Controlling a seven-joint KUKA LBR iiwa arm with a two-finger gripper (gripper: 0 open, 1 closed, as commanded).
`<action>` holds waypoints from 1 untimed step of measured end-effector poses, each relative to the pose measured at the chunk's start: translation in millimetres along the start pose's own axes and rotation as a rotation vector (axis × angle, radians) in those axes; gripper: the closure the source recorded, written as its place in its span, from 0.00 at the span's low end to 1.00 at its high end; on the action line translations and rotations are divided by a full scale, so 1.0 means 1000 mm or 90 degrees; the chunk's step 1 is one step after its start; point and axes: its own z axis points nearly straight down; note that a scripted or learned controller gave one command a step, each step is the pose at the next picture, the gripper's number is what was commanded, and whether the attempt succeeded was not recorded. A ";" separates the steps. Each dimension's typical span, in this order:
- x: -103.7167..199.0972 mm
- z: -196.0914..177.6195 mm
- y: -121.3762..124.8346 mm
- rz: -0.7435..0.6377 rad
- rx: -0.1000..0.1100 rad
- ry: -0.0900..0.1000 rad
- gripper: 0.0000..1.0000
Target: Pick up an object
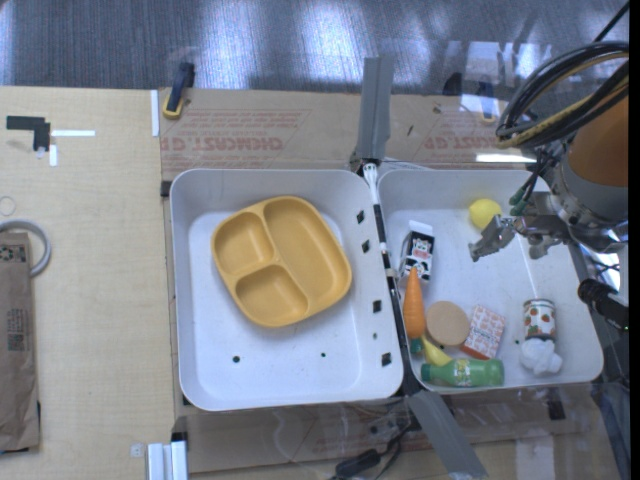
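I'm looking down on two shallow white plastic bins side by side. The left white bin (195,368) holds one yellow three-compartment plastic plate (282,260), lying flat and turned a bit. I'll use the right white bin (452,190) as landmark.

The grey arm with orange band (605,148) comes in over the bin's right wall; its upper part is cut off by the frame edge, and black cables loop over it. The two-finger gripper (508,232) hangs over the bin's upper right area. I see one grey finger (490,240) pointing left; the rest is tangled with wrist hardware, so I can't tell whether the jaws are apart or together. I see nothing between them.

Inside the bin:
- small round yellow ball-like object (484,211) near the back wall, just left of the gripper; whether they touch is not resolvable.
- small black-and-white carton (418,252) by the left wall.
- orange carrot-shaped toy (413,303) just below the carton, along the left wall.
- tan round disc (447,323) beside the carrot.
- red-and-white patterned packet (484,331) right of the disc, tilted.
- green plastic bottle (462,372) lying along the front wall; a yellow piece (433,351) sits partly hidden between it and the disc.
- small can with orange-spotted label (538,318) near the right wall, upright.
- white lumpy object (541,357) in the front right corner, shape hard to read against the bin.
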 end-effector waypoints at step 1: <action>0.020 0.143 -0.029 -0.028 -0.001 0.000 0.00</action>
